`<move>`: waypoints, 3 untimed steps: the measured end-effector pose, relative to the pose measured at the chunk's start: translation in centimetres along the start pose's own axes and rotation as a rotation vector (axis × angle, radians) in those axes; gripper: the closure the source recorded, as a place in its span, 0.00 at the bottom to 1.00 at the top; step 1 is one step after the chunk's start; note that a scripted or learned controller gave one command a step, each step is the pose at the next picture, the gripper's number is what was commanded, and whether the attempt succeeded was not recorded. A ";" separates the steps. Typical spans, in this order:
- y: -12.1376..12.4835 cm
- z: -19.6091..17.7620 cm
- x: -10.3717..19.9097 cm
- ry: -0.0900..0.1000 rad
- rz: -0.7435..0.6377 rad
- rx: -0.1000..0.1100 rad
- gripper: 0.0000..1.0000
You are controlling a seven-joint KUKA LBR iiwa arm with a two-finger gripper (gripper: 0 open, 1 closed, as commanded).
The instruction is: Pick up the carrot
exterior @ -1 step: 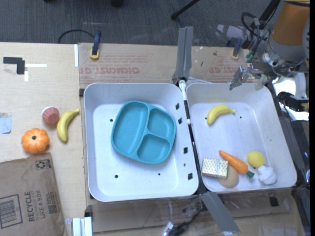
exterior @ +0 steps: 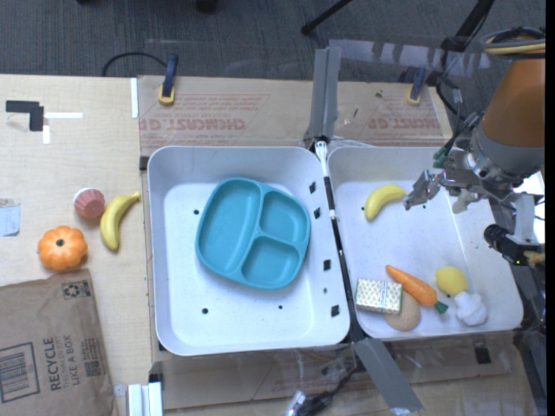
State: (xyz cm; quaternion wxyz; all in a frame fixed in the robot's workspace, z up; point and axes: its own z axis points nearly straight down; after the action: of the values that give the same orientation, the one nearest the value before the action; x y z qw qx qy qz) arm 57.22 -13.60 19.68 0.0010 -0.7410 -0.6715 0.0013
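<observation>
The orange carrot point(exterior: 412, 285) lies tilted in the near part of the right bin point(exterior: 486, 232), its green tip pointing right toward a yellow lemon point(exterior: 450, 278). My gripper point(exterior: 440, 192) hangs above the far part of that bin, just right of a yellow banana point(exterior: 383, 200) and well behind the carrot. Its fingers are spread open with nothing between them.
Beside the carrot sit a pale speckled block point(exterior: 379, 295), a tan round piece point(exterior: 403, 316) and a white item point(exterior: 471, 308). The left bin point(exterior: 173, 258) holds a blue divided plate point(exterior: 253, 232). On the bench at left lie a banana point(exterior: 117, 219), a small pumpkin point(exterior: 62, 248) and a cupcake point(exterior: 88, 204).
</observation>
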 end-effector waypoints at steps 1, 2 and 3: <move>-7.0 9.4 1.4 0.001 -0.053 0.001 0.00; -9.6 10.6 0.8 0.001 -0.413 -0.003 0.00; -9.5 9.7 0.7 0.000 -0.409 -0.004 1.00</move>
State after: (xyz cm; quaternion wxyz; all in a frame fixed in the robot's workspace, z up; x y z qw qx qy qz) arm 47.83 -11.98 10.04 -0.0004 -0.5893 -0.8079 -0.0004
